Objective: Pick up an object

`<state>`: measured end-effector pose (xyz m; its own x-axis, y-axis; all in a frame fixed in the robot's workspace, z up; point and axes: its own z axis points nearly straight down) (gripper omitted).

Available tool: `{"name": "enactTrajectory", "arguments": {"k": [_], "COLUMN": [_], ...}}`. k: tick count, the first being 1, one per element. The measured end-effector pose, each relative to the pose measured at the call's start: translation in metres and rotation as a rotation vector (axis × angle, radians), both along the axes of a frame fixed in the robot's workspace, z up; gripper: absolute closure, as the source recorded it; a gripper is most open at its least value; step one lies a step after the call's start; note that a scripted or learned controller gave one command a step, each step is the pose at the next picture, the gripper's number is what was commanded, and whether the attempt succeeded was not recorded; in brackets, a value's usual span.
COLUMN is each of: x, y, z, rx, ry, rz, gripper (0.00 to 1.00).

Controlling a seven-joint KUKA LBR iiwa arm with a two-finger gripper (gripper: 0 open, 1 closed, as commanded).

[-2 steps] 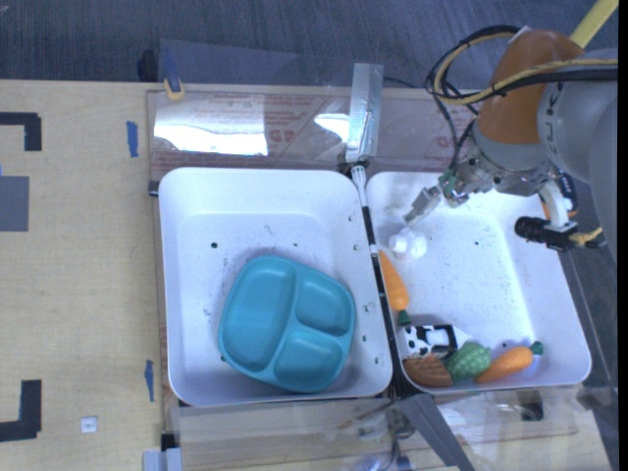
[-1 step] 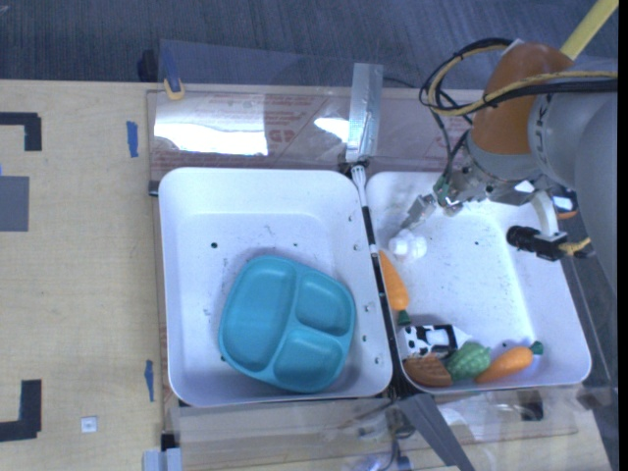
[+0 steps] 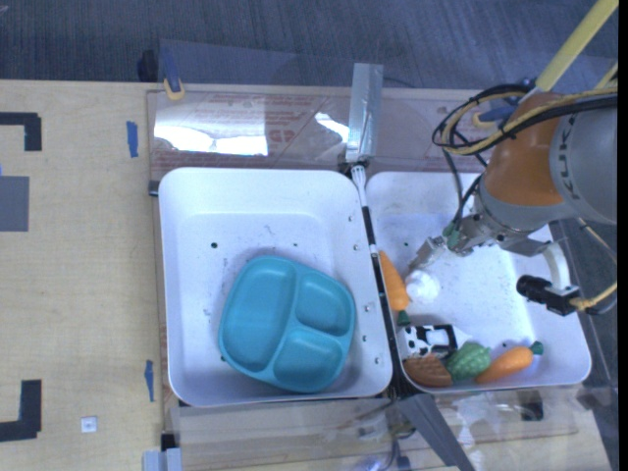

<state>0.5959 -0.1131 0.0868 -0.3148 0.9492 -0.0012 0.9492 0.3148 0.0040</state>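
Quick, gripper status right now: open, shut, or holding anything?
Gripper: cannot be told; it sits low in the right bin, just above the white object.

Both white bins [image 3: 186,214] appear as smooth moulded plastic, faintly speckled. The teal divided plate [image 3: 287,322] is matt plastic. The bench [image 3: 78,263] is pale, matt wood-like board. The arm [image 3: 549,165] has a semi-gloss painted casing. A clear glossy sheet [image 3: 255,126] reflects light behind the bins.

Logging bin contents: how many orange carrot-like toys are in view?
2: one orange carrot-shaped toy against the right bin's left wall, another near its front right corner. Clutter may hide more.
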Motion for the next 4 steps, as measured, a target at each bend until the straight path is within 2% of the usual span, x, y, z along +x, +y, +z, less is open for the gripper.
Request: {"name": "enactTrajectory", "arguments": {"k": [1,2,3,4], "x": [0.026,0.051,0.072,0.024], "y": [-0.048,-0.056,-0.051,-0.018], "z": [0.061,0.023,0.023,-0.001], "rx": [-0.003,0.0,-0.001,-0.001], "ry": [-0.002,0.005,0.002,-0.002], "rz": [-0.006,-0.055,-0.055,-0.073], "gripper": [0.0,0.0,0.0,0.0]}}
